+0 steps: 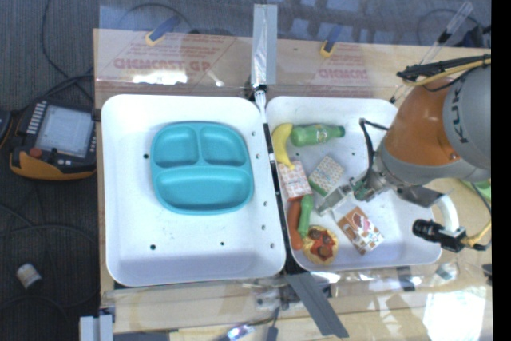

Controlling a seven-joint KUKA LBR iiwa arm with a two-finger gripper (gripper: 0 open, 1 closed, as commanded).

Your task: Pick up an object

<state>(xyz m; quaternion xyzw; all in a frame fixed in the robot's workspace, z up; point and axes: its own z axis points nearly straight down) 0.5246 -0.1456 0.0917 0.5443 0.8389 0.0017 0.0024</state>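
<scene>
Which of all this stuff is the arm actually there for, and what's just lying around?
For the job, all in the right bin:
gripper, banana, green bottle, patterned packet, small box, carrot, pizza slice.

Just lying about:
blue divided plate in the left bin, handheld controller on the floor.

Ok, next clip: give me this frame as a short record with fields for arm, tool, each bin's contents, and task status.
arm: reaches in from the right, over the right bin
tool: low among the items, beside the patterned box; finger state unclear
left bin: blue divided plate
right bin: banana, green bottle, carrot, pizza slice, snack packet, small carton
task status: nothing visibly lifted
</scene>
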